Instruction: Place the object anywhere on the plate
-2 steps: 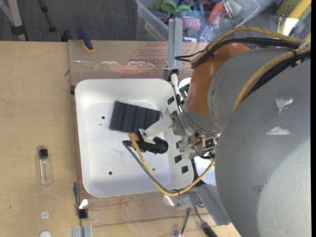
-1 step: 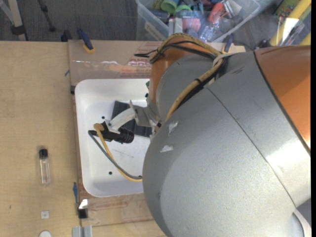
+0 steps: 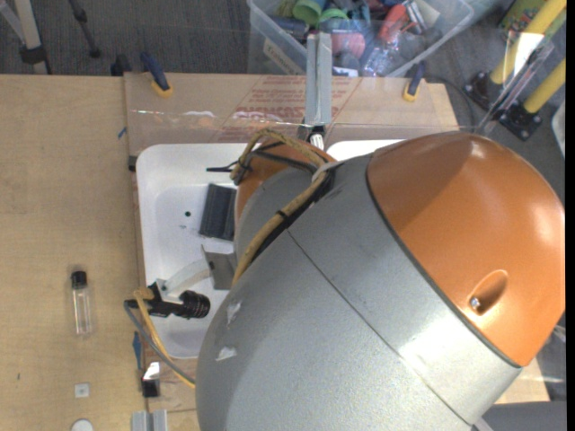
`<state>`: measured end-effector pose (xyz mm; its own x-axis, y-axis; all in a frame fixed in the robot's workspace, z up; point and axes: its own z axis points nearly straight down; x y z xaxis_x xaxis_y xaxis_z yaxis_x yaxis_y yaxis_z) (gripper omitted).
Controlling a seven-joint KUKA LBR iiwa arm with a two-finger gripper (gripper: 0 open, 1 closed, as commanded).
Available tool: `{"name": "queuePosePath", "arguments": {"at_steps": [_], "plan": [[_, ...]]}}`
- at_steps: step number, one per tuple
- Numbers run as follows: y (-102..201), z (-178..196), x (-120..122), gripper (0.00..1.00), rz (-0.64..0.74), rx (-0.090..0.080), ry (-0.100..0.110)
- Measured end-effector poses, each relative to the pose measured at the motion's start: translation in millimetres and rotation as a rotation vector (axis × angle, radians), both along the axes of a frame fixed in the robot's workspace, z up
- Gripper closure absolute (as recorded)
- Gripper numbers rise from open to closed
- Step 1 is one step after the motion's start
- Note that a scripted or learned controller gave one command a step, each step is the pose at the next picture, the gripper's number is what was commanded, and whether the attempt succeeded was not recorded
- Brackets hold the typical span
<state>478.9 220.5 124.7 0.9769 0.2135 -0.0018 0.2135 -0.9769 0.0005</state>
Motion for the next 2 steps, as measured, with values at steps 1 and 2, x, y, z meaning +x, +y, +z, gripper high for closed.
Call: {"name": "queuePosePath", "arguments": {"at_steps": [1,2], "plan": [[4.7,-35.5,62.6,1.0,0.36,0.003,-0.005],[5.1,-38.8,143.6,1.0,0.346,0.004,0.013]]}}
